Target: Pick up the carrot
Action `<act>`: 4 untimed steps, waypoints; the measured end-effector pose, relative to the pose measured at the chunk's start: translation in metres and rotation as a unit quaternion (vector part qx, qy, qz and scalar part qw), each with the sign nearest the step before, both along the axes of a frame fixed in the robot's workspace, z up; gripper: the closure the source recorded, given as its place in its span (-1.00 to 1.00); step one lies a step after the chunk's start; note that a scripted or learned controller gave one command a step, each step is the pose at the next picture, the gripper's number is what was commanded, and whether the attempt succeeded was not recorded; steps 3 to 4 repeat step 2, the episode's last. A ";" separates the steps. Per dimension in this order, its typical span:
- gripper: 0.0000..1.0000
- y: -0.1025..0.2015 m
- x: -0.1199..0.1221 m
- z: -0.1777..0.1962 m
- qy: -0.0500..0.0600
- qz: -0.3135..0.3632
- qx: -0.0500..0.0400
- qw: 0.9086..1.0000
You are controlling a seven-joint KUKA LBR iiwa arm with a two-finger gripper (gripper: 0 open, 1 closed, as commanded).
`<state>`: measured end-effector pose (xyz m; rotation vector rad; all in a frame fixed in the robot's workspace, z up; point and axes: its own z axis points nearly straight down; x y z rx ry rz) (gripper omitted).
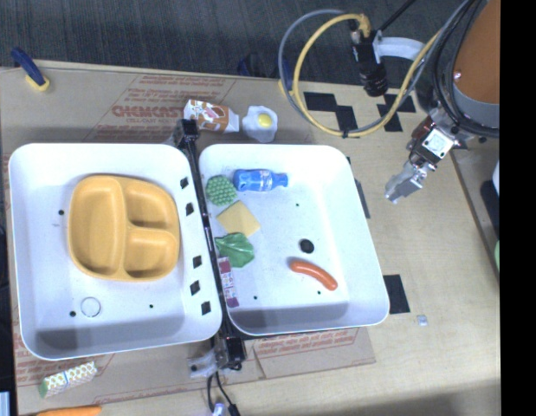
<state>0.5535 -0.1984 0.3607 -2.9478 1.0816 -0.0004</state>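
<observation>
Presently recorded, two shallow white bins stood side by side on a cardboard-covered bench.

Left bin [25, 232]: held one yellow compartment plate [125, 226], lying flat toward the bin's middle, with three wells showing.

Right bin [358, 232]: held the following.
- Carrot [313, 274], orange, lying flat near the bin's front right, tilted so that its right end sat lower in the frame. Nothing touched it.
- Small black round object [306, 247], just above the carrot and apart from it.
- Blue bottle [260, 180], on its side near the back wall.
- Green round item [220, 189], just left of the bottle.
- Yellow wedge [238, 219], below the green round item and close against it.
- Green leafy item [235, 250], below the wedge, near the divider between the bins.

Bench behind the bins: a small brown and white packet [207, 115] and a white cup-like piece with a yellow centre [261, 122], near each other.

Gripper [403, 185]: located outside the right bin, above the bare bench to its right, well apart from the carrot. It pointed down and to the left. Whether its fingers were spread or pressed together could not be told at this size; nothing was seen between them.

Yellow hose [313, 33]: looped above the bench at the back right.
</observation>
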 end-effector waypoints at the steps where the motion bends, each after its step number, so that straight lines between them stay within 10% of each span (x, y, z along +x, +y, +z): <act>1: 1.00 -0.005 0.042 -0.004 -0.002 0.248 0.000 0.969; 4: 1.00 -0.011 0.040 -0.019 -0.003 0.250 0.001 0.968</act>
